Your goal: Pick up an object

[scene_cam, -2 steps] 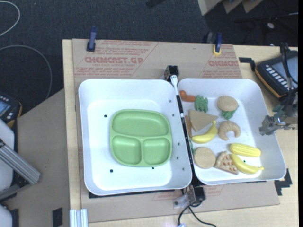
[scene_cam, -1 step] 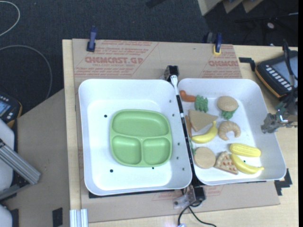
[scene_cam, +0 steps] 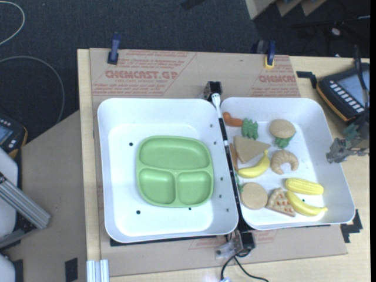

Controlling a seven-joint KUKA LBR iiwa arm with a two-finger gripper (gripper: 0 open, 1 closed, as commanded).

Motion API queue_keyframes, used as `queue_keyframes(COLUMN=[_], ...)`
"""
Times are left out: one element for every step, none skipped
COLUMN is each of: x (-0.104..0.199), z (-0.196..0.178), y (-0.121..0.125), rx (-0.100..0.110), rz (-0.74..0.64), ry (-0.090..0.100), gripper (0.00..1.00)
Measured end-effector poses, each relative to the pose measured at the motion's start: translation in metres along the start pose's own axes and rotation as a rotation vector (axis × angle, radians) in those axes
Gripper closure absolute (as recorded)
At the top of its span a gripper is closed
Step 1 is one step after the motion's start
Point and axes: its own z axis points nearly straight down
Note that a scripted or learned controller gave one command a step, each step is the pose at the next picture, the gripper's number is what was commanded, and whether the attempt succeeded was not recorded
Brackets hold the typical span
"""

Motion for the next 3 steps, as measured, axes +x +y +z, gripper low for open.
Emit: queue_keyframes(x=[0.0,-0.026,-0.032], z=[-0.01,0.046,0.181], y=[0.001,0.047,0.012], rx=[-0.003,0.009,0.016], rz=[-0.001,0.0,0.005], ry=[-0.002,0.004,0.009], gripper=[1.0,1.0,1.0])
